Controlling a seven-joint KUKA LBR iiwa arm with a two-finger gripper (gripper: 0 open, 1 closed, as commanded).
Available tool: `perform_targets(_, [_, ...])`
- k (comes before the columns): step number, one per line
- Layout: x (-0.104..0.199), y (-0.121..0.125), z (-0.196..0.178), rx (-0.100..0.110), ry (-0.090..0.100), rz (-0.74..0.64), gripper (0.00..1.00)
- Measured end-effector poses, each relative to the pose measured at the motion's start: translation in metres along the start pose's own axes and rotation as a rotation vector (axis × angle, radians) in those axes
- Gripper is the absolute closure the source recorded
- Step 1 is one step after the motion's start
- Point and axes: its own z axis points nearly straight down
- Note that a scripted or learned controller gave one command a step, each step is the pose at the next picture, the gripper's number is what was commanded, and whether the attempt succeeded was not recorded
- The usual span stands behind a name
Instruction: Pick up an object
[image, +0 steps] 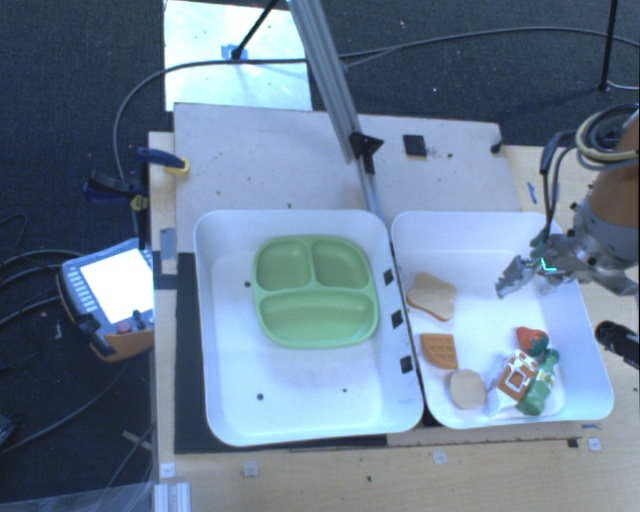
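Jaws (512, 279) slightly parted, holding nothing, above right bin (480, 240)

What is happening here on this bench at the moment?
A robot arm reaches in from the right, and its tool hangs over the right bin with nothing between its fingers. Below it lie a bread slice, a cracker and other toy foods. The left bin holds a green divided plate.
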Motion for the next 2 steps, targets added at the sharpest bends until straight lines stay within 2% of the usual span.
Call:
perform_targets(1, [0.000, 0.001, -0.001, -0.002, 0.000, 0.000, 0.00])
perform_targets(2, [-0.002, -0.002, 0.041, 0.001, 0.000, 0.003, 0.00])
